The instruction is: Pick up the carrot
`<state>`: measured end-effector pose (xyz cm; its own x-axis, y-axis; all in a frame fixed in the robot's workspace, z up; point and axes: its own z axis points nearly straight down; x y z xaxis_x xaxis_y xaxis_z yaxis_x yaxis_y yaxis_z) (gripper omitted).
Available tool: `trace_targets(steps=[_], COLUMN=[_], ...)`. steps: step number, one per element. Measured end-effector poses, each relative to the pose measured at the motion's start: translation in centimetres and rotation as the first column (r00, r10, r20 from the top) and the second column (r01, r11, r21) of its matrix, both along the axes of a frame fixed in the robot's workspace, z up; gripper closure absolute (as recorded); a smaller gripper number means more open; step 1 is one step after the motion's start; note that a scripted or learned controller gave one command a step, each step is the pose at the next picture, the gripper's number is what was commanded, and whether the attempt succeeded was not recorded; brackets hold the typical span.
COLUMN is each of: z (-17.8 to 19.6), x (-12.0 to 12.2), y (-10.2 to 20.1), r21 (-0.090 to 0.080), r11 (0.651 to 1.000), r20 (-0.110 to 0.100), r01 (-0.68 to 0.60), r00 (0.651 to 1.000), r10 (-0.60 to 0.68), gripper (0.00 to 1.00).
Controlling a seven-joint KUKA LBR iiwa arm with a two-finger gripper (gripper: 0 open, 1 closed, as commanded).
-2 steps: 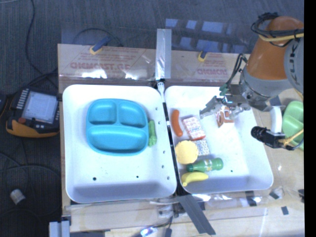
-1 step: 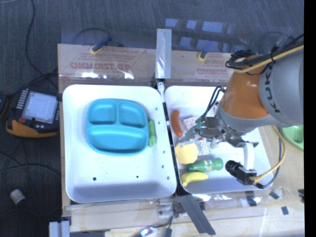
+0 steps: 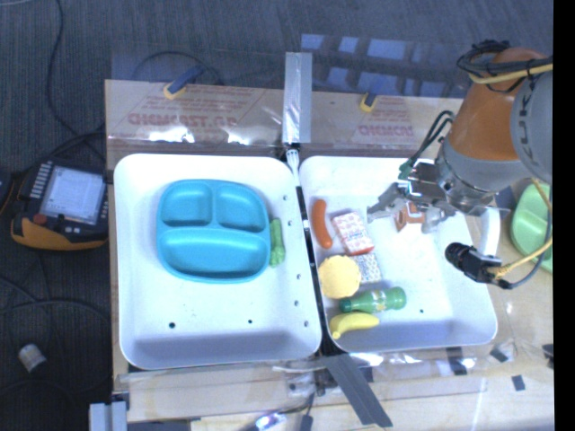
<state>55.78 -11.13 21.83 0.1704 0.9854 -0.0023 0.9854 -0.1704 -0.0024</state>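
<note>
Orange and slim, the carrot (image 3: 320, 224) lies along the left wall of the right bin (image 3: 467, 326), just beside a red-and-white packet (image 3: 352, 232). The gripper (image 3: 411, 209) hangs over the bin's far right part, something small and orange-brown clamped between its fingers.

Tray (image 3: 214, 227) in left bin (image 3: 135, 268); carrot (image 3: 321, 224), perhaps, by right bin's (image 3: 467, 317) left wall.
</note>
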Motion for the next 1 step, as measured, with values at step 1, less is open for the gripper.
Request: trace_targets(steps=[1], z=[7.63], x=[1.05], y=[0.63], r21=[-0.002], r11=[0.979], r20=[0.000], r01=[0.204], r00=[0.979], r10=[-0.204], gripper=[0.00])
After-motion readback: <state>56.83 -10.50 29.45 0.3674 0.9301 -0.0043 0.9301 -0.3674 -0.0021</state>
